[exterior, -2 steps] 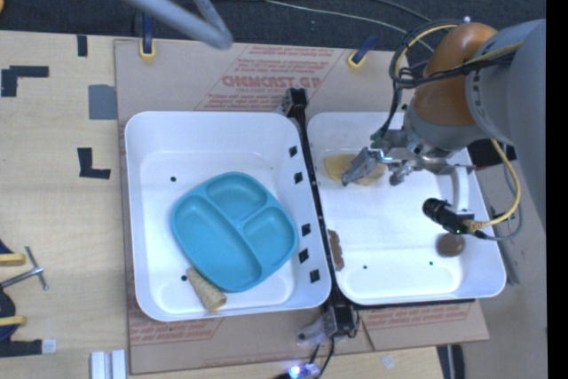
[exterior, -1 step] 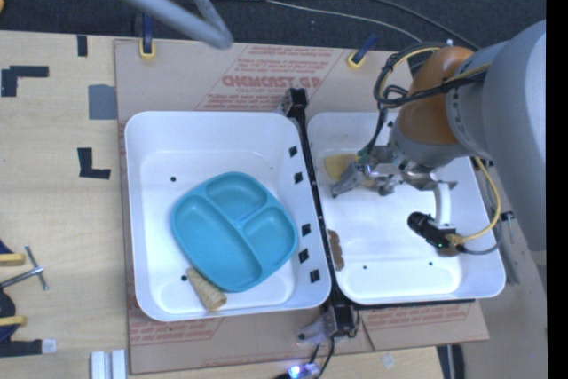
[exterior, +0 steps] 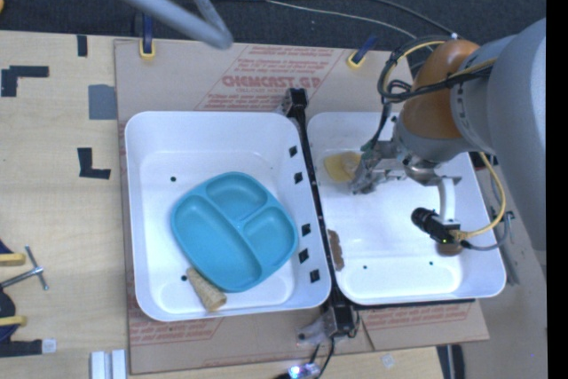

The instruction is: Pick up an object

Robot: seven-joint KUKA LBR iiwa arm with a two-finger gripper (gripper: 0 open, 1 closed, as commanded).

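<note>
From my station I saw the gripper [exterior: 362, 176] low in the right bin [exterior: 399, 280], close against a small yellowish object [exterior: 338, 166] near the divider [exterior: 306, 182]. I could not tell how the claw stood or whether it had hold of anything. In the left bin [exterior: 146, 155] lay a blue sectioned plate [exterior: 232, 229], a tan cork-like piece [exterior: 205, 289] touching its lower edge.

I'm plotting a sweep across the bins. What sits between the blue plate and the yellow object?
In the camera view, the black divider where the bins meet lies between the blue plate and the yellow object, plus bare white bin floor.
</note>
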